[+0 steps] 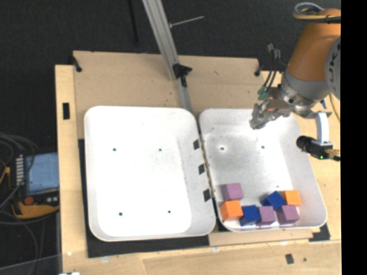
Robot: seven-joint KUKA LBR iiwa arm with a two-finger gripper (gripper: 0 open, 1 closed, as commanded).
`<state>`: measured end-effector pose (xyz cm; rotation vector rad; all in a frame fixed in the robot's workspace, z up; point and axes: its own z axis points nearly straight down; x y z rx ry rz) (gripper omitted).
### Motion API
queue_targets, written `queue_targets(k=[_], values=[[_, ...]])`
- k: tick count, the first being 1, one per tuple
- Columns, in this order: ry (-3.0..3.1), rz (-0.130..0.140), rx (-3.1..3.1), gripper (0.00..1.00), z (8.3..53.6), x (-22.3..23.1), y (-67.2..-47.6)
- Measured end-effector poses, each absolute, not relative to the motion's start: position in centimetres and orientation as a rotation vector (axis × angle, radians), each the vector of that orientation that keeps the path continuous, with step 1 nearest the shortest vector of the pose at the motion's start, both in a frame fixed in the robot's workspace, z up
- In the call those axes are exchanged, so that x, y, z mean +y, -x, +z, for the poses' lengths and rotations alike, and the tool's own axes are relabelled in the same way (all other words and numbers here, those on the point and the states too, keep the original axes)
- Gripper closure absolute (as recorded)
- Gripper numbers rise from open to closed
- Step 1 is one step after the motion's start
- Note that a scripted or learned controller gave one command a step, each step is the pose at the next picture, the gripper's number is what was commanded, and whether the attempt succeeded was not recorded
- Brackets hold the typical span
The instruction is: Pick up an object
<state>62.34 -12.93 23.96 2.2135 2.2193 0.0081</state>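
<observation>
Several small cubes lie along the near edge of the right bin: a purple cube, an orange cube, a blue cube, another purple cube, a blue cube, an orange cube and a purple cube. My gripper hangs over the far part of the right bin, well away from the cubes, with nothing visible between its fingers.
The left bin sits beside the right one, joined by black clips. A slanted metal rail rises from the back of the bench. A handheld controller and cables lie off the bench at left.
</observation>
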Motion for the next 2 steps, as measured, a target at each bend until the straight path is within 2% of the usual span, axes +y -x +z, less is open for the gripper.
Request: queue_targets(k=[1,2], values=[[-2.214,0.007,2.22,1.0,29.1,-13.1,-62.5],[-2.216,0.0,2.225,1.0,29.1,-9.1,-60.8]])
